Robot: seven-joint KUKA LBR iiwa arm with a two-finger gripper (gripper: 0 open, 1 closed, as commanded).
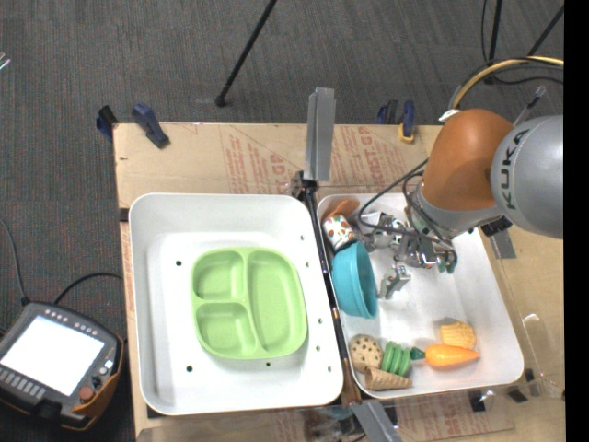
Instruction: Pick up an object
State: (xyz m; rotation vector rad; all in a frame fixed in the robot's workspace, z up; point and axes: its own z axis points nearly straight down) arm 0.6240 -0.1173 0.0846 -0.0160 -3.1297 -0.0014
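Gripper (pixel 398 279) hovers centre-right beside the blue bowl (pixel 354 282), approach step; jaws' state I cannot tell; next: descend, close.

We note both white bins (pixel 147 247) as smooth, glossy plastic. The green divided plate (pixel 248 302) and blue bowl (pixel 354 282) look like matt plastic; the bench (pixel 230 159) is printed cardboard.

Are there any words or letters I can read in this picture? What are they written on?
"KUKA": on the grey arm, running up its side.
Red print on the cardboard under the bins: too faint and skewed to read.
Tablet on the floor: its screen is blank white, nothing to read.
Pattern on the small cup: too small to tell.
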